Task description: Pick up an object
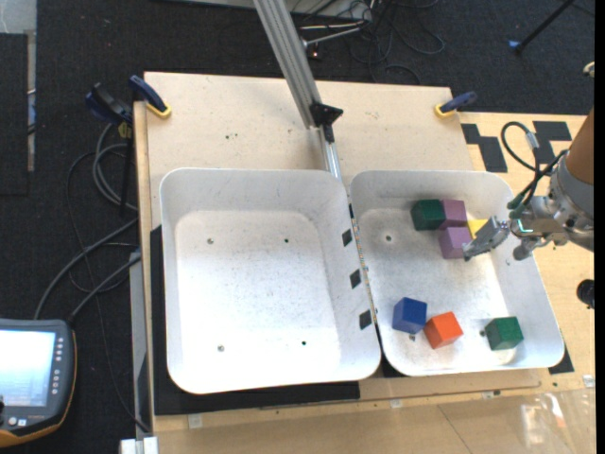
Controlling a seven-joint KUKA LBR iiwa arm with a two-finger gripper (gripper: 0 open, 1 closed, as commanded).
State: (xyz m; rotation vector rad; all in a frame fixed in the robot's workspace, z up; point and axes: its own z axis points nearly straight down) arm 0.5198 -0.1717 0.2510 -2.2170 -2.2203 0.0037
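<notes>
- Two shallow white bins are set side by side on a pale wooden bench (pixel 284 121); the left bin (pixel 189 253) sits at 9 o'clock, the right bin (pixel 529 301) at 3 o'clock.
- All the blocks are found in the right bin.
- A green block (pixel 427 214) is parked toward 12 o'clock of that bin, with a purple block (pixel 455 211) touching it on its 3 o'clock side and a second purple block (pixel 454 241) just below.
- A bit of a yellow block (pixel 479 226) can be seen just beside the purple ones, partly hidden by the gripper.
- Down at 6 o'clock a blue block (pixel 409 314) and an orange block (pixel 443 329) are pretty much touching; another green block (pixel 504 332) is placed near them at the 5 o'clock corner.
- The gripper (pixel 487 239) is reached in from 3 o'clock and is held low, right beside the lower purple block and the yellow one.
- How far the gripper is open can't be made out, and nothing can be seen clamped in it.
- A slanted metal pole (pixel 288 50) is seen at 12 o'clock.
</notes>
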